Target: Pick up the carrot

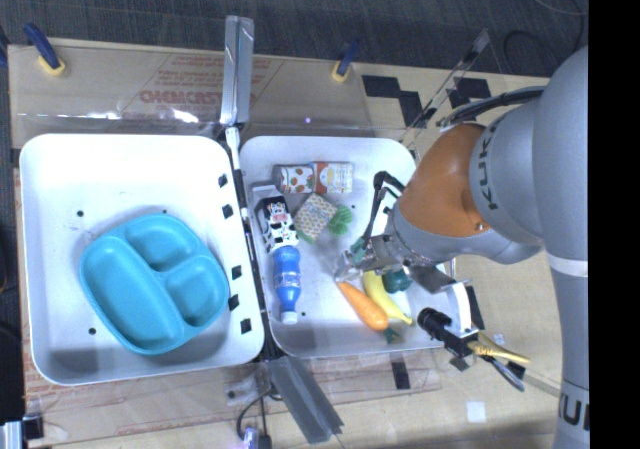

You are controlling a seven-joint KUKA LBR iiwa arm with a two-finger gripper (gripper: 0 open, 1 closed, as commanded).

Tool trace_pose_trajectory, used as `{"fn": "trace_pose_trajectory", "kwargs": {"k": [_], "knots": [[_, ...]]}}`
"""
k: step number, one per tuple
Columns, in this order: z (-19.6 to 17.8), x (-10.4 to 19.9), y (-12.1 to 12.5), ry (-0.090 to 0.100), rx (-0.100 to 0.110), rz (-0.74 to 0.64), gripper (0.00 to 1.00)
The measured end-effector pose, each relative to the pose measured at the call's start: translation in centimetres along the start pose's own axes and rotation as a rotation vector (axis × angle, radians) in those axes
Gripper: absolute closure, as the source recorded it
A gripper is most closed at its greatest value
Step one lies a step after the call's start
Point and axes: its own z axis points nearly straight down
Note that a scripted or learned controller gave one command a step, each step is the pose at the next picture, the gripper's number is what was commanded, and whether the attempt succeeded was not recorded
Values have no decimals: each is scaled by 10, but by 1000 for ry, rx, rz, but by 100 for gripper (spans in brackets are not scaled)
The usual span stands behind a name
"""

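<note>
1. Gripper (368, 255) low in the right bin (385, 150), reaching in under the orange band (448, 192) of the grey arm (540, 167); finger spread hidden by the wrist, cannot tell whether wide or narrow.
2. Just below the gripper: carrot (363, 306), orange, lying on the bin floor, thick end toward the bin's front edge, narrow end pointing up toward the gripper. Not seen between any fingers.
3. Touching the carrot on the arm's side: yellow banana-like toy (383, 299), lying parallel to it, upper end tucked under the gripper.
4. A short way above and away from the arm: green leafy toy (342, 220) beside a checkered block (317, 216).
5. Farther out, toward the divider between the bins: blue bottle (287, 280) with white cap, lying lengthwise; above it a black-and-white cow-patterned carton (279, 223).
6. Along the right bin's far wall: two small printed boxes (315, 178), side by side.
7. Farthest from the gripper, in the left bin (50, 162): blue divided plate (155, 282) with three compartments, well apart from everything else.
</note>
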Motion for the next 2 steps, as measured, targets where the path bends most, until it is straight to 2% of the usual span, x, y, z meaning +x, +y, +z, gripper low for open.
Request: {"fn": "trace_pose_trajectory", "kwargs": {"k": [1,2], "knots": [[0,0,0,0,0,0,0],[0,0,0,0,0,0,0]]}}
